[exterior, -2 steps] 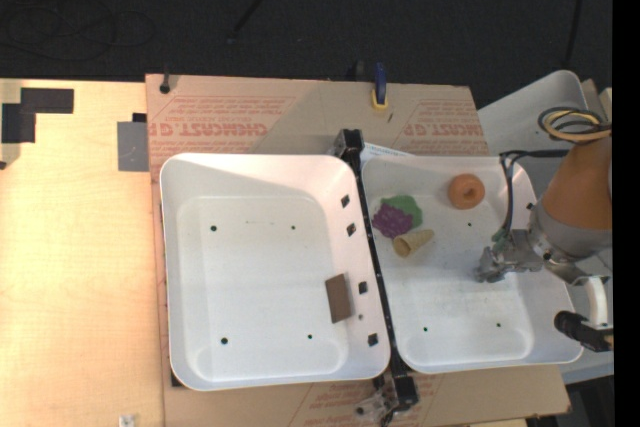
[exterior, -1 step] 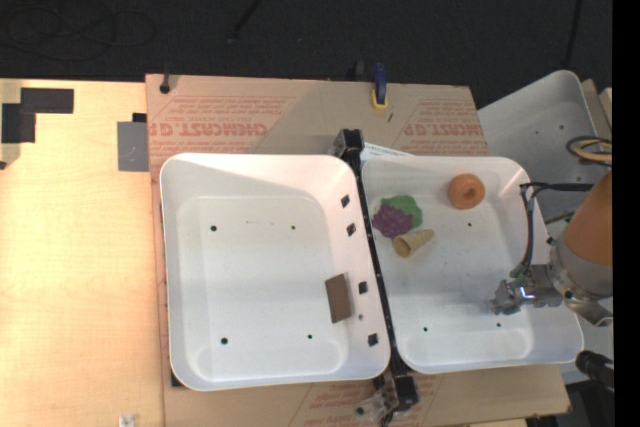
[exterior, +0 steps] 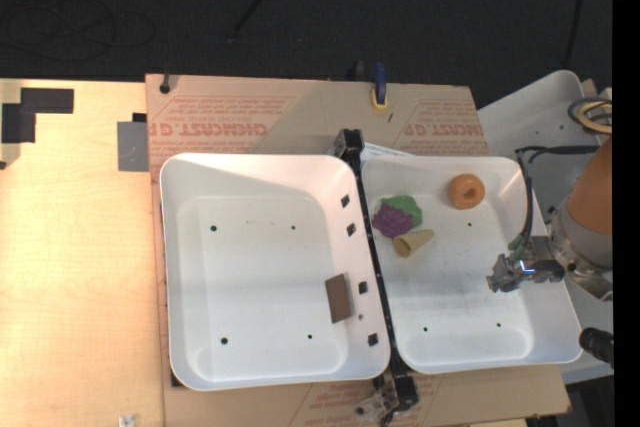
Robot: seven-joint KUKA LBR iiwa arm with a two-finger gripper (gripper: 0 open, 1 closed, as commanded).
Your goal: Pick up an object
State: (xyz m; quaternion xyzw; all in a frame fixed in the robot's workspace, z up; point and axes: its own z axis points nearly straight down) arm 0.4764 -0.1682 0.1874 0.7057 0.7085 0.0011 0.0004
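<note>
Two shallow white plastic bins sit side by side on a cardboard-covered surface (exterior: 300, 115), joined along a black clipped seam. The left bin (exterior: 200, 355) holds a small flat brown rectangular block (exterior: 339, 298) near its right wall. The right bin (exterior: 480, 355) holds three candidate objects in its upper half: a purple, bunch-like toy with a green top (exterior: 397, 215); a small tan cone-shaped piece (exterior: 413, 241) just beside and below it; and a round orange ball-like object (exterior: 466, 191), well apart toward the far right corner. The grey arm with its orange band (exterior: 600, 190) enters from the right, and the gripper (exterior: 512, 273) sits low over the right side of the right bin, above bare floor. Nothing is seen between the fingers; whether they are spread or pressed together cannot be told at this resolution.

Likely hazards: the gripper is apart from all three objects, so closing here would grasp nothing. The purple toy and tan cone lie close together; a descent between them could push one aside or pinch both. The orange object would probably roll from an off-centre squeeze, and its nearness to the bin wall may obstruct one finger.
</note>
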